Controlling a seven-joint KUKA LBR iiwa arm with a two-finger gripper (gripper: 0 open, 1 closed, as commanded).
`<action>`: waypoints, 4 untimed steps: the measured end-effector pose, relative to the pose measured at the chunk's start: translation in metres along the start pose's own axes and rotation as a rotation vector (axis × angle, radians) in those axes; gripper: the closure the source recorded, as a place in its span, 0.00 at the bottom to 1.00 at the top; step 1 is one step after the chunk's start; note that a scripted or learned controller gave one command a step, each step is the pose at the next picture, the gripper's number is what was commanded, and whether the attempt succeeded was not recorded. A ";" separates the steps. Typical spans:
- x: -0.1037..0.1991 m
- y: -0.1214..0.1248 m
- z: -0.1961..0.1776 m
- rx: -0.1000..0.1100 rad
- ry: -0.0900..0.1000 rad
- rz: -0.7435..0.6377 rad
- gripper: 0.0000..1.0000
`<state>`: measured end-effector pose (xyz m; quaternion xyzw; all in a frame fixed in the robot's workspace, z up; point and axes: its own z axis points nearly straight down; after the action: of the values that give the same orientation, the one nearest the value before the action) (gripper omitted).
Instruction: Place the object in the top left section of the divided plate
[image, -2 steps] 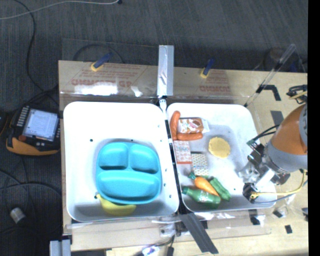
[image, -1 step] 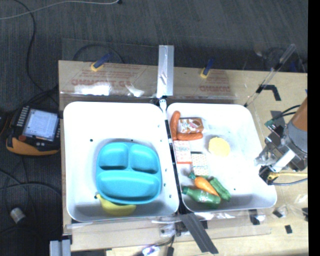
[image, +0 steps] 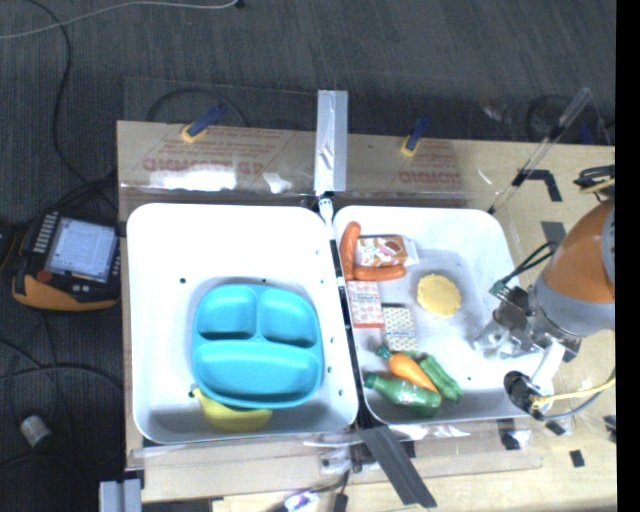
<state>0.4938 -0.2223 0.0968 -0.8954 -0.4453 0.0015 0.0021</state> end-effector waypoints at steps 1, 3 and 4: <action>0.080 0.044 0.005 -0.020 -0.001 -0.306 1.00; 0.010 -0.012 0.004 -0.026 -0.002 -0.743 1.00; 0.016 -0.016 0.004 -0.031 -0.014 -1.228 1.00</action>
<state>0.4907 -0.2002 0.0931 -0.4750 -0.8799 -0.0004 -0.0134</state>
